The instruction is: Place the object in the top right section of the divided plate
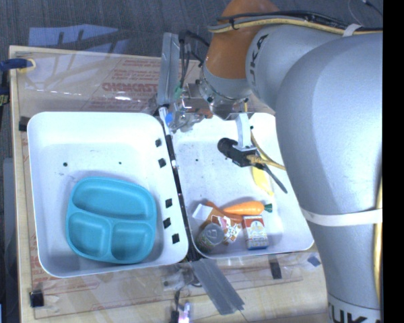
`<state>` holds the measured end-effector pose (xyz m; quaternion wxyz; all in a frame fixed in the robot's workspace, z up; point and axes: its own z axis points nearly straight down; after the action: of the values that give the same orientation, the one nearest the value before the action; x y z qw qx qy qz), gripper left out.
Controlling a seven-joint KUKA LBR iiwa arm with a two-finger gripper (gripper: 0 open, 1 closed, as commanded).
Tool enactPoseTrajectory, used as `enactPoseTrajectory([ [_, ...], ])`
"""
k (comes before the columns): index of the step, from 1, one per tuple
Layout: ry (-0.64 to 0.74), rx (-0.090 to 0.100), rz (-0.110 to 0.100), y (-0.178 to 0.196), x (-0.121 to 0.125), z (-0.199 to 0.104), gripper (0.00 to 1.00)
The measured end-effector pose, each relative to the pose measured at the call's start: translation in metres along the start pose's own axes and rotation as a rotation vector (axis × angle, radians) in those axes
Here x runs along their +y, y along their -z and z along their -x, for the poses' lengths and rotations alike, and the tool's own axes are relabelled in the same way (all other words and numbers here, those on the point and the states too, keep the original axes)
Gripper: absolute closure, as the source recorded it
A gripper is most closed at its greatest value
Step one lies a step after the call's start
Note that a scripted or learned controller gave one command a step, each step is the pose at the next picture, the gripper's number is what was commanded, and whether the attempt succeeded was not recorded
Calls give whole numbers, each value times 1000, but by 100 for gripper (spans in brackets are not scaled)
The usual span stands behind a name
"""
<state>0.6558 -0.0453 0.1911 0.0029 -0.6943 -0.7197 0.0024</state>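
A blue divided plate (111, 219) lies in the left bin (47, 140), towards its front, with nothing in its sections. My gripper (180, 116) hangs over the far left corner of the right bin (202, 160), close to the wall between the two bins. It is well away from the plate and from the objects at the front of the right bin. An orange carrot (243, 208), a round tin (211, 235) and a small printed box (256, 233) lie together there. I see nothing held under the gripper.
A yellow object (261, 179) lies partly under the arm at the right bin's right side. A white and orange packet (211, 214) sits beside the carrot. The big grey arm (323, 113) covers the right of the bench. Black clips line the divider (170, 204).
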Motion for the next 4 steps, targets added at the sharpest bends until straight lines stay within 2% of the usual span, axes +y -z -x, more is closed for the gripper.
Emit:
enactPoseTrajectory([
  [1,160,-2,0,0,3,-75,100],
  [2,270,-2,0,0,-10,-129,100],
  [3,420,-3,3,-101,-40,-160,100],
  [4,577,-4,6,-99,1,-246,100],
])
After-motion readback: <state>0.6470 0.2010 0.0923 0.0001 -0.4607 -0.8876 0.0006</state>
